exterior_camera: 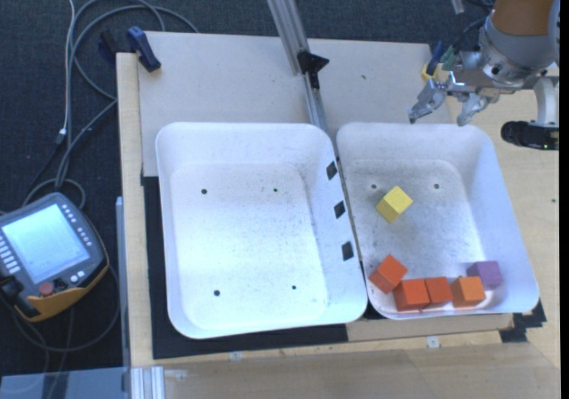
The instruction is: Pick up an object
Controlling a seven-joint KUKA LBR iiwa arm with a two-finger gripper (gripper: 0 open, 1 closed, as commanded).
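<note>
Arm enters from the upper right, orange band visible above the wrist, wrist pointing down and toward the left. Gripper hangs above the far rim of the right bin, just outside the bin's back edge, over the bench top. Fingers are spread apart in a V, nothing between them, so the tool is open and holds nothing.

Right bin contents: yellow cube sits alone near the middle, tilted on the bin floor, well apart from the gripper. Along the near edge a row of blocks: orange cube at the left end, turned at an angle, then red-orange block and a second red-orange block touching side by side, then an orange block, and a purple cube just behind it at the right end.

Left bin sits beside the right one, rims touching at the middle, speckled floor.

Aluminium rail runs diagonally from the top down to the seam between the bins. Blue clamp on the bench's far left corner. Teach pendant lies on the floor at the left, cables looped above it.
</note>
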